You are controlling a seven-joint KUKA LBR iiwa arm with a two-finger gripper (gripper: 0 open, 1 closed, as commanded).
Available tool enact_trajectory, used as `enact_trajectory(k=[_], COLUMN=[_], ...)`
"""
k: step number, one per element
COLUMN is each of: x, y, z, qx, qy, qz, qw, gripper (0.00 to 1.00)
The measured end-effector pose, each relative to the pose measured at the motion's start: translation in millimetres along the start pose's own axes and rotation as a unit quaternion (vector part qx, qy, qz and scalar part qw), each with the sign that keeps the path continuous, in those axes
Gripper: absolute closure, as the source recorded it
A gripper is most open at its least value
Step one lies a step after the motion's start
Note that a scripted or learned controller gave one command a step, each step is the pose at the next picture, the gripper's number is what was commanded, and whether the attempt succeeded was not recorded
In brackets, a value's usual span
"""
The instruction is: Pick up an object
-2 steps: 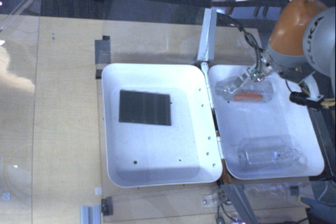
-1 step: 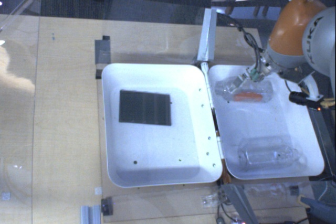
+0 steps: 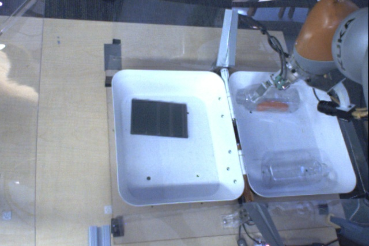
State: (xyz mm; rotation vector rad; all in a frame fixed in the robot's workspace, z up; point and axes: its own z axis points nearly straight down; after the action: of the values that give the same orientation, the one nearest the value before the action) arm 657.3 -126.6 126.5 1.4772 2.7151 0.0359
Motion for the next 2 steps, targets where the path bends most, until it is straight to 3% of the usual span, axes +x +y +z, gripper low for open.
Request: enact_trajectory(k=[1, 2], x=[0.8, -1.2], y=[0.4, 5.4], z=[0.0, -15.1], qx=[0.000, -0.007], qy=[0.000, -0.007], qz=[-0.006, -0.008], qw=[1.0000, 0.9999], gripper=[0.00, 1.00])
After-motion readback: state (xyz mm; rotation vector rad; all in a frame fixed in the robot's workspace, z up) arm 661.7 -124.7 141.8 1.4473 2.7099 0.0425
